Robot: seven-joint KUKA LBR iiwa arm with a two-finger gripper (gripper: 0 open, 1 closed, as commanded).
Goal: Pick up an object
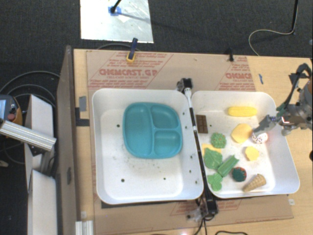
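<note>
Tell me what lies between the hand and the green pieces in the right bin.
The hand hangs at the right bin's right side. A yellow chunk and a small yellow piece lie between it and the green pieces.

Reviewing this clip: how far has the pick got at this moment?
Done: nothing looks lifted; the corn, the ice cream cone and the other toy foods lie in the right bin. In hand: the gripper sits low over that bin, beside a small red and white piece. Left: grasping and raising an object. The teal plate lies in the left bin.
</note>
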